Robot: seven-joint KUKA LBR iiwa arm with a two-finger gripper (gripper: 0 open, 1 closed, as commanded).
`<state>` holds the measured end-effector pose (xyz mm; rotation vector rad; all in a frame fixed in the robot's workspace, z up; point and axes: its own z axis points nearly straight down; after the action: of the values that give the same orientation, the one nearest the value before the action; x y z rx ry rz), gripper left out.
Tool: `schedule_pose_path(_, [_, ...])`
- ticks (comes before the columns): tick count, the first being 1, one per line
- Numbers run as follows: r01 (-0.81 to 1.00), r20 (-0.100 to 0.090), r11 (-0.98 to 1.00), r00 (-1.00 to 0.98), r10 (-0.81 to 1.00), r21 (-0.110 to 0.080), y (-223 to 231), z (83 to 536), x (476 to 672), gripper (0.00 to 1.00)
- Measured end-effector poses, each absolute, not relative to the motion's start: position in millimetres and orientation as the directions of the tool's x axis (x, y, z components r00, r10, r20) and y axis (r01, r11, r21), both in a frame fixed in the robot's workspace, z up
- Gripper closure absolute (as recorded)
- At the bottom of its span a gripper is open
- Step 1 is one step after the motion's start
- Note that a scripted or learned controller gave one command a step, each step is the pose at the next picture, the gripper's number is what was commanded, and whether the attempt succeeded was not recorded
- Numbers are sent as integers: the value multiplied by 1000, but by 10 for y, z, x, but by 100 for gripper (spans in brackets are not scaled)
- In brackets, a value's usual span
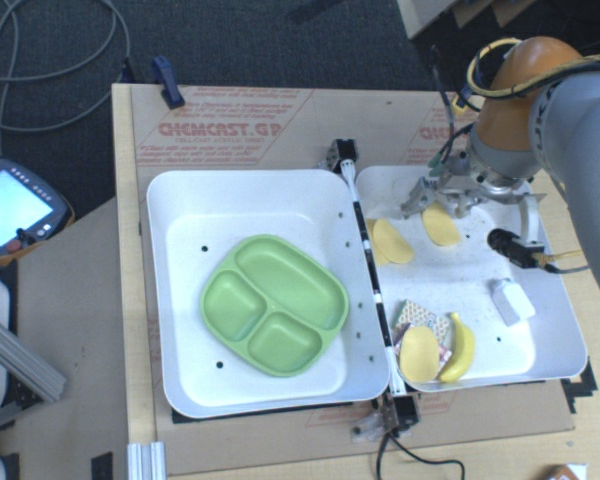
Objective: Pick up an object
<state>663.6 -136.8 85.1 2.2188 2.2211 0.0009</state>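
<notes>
The tool [442, 200] is lowered over a yellow piece [441, 227] in the right bin [540, 358], presumably for a grasp, though its state cannot be told.

We look down from one fixed camera above the bench [280, 128], at a slant and from moderate height, taking in both white bins [180, 268] side by side; the arm [570, 98] enters from our right.
</notes>
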Motion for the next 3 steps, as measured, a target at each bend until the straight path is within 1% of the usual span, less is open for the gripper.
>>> schedule_pose_path(1, [1000,-2,1,-1,1000,5,-1364,956,6644,100])
schedule_pose_path(2, [1000,-1,1,-1,1000,5,-1364,954,6643,0])
schedule_pose_path(3, [1000,0,0,0,1000,-1,-1429,849,6497,0])
